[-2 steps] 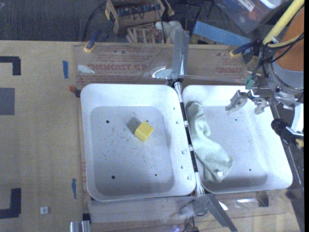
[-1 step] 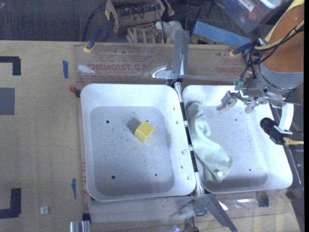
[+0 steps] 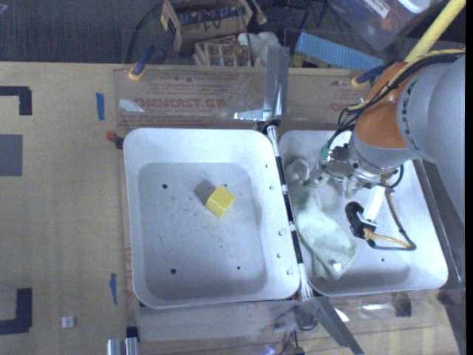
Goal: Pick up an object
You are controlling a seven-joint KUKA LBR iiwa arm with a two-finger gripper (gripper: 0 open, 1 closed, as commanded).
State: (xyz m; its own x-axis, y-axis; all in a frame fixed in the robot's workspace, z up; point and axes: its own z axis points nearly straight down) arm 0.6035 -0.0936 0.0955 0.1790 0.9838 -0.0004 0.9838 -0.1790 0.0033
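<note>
A small yellow block (image 3: 220, 200) lies near the middle of the left bin (image 3: 148, 154). In the right bin (image 3: 421, 265) a pale, crumpled, translucent sheet (image 3: 327, 237) lies along the left side, with a small grey lump (image 3: 297, 170) at its upper end. My gripper (image 3: 327, 173) hangs low over the upper left part of the right bin, just right of the grey lump and above the sheet. Nothing is visibly held in it. The arm's orange band (image 3: 380, 117) sits above it.
A black cable with an orange-yellow end (image 3: 363, 224) hangs from the wrist over the middle of the right bin. The ridge (image 3: 284, 213) where the bins meet runs between them. Cardboard and clutter (image 3: 214, 21) lie behind the bench.
</note>
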